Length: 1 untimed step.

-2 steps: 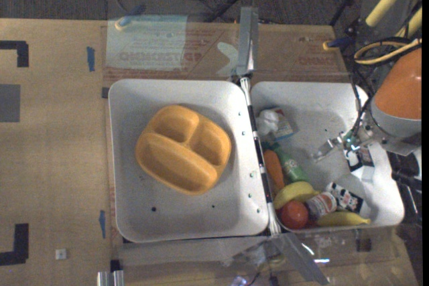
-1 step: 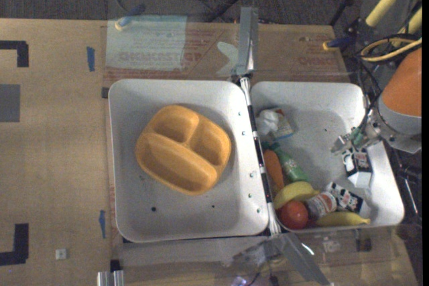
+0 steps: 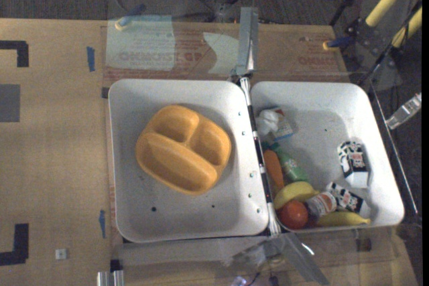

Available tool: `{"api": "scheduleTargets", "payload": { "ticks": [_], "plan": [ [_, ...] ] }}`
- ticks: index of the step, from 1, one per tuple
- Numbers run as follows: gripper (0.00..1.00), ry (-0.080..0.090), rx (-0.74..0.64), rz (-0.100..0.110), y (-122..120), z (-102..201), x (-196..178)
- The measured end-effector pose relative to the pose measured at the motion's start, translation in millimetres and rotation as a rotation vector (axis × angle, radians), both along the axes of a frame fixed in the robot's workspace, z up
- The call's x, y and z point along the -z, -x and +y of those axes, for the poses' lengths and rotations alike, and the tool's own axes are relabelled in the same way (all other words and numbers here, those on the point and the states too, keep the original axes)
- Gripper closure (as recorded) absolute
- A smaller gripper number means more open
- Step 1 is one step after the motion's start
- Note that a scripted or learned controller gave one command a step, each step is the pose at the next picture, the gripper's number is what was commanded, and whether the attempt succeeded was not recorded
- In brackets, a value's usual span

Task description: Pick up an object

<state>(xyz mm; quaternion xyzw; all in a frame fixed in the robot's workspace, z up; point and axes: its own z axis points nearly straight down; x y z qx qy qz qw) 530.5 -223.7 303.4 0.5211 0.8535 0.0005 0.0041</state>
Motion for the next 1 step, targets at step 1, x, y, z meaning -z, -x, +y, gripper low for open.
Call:
{"api": "scheduleTargets", "payload": {
  "ticks": [1],
  "plan": [
    [1.00, -0.001, -0.443, 0.006, 29.2, 0.1, 28.2]
  ]
}}
